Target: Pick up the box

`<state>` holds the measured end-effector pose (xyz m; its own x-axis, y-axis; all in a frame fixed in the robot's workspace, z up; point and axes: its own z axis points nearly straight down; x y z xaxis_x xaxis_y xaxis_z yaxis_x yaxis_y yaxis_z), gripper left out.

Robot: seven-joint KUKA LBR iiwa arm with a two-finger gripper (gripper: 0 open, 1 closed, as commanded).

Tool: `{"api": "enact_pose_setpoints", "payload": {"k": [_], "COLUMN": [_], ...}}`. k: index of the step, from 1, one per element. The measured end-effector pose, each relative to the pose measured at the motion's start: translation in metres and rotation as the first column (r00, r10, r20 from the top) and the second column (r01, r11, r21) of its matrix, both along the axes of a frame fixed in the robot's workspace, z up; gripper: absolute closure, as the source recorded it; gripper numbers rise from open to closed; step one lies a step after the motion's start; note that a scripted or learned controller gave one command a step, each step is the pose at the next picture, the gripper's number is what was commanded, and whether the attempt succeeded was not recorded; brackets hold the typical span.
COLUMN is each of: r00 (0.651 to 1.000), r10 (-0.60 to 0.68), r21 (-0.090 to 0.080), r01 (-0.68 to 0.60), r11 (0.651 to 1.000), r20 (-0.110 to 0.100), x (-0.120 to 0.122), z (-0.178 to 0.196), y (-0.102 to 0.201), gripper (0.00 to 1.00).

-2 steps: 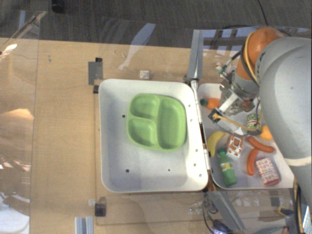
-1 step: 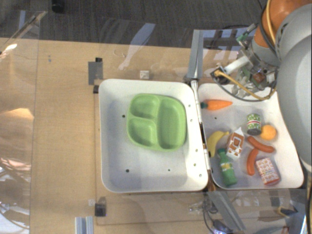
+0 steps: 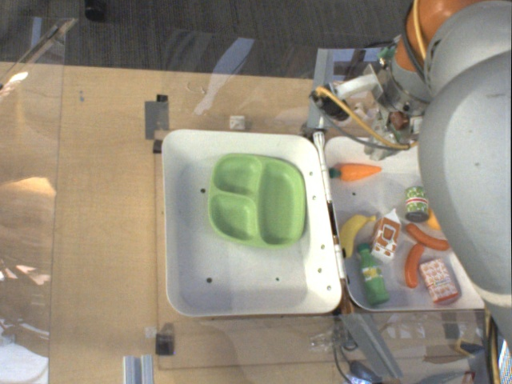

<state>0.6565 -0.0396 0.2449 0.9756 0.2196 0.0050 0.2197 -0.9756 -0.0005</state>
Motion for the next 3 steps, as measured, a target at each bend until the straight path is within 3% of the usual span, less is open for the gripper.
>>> {"api": "enact_pose_setpoints", "payload": {"k": [1, 2, 3], "r00": [1.000, 0.999, 0.997], "r10": [0.000, 0.050, 0.076], "r21": [0.000, -0.003, -0.001], "r01": [0.000, -0.050, -0.076], "r11": [1.000, 0.999, 0.997], "r20": [-0.001, -0.005, -0.007], "x": [0.000, 0.000, 0.000], "z": [0.000, 0.014, -0.066], "y": [0.000, -0.079, -0.136], "gripper": [0.00, 0.00, 0.00]}}
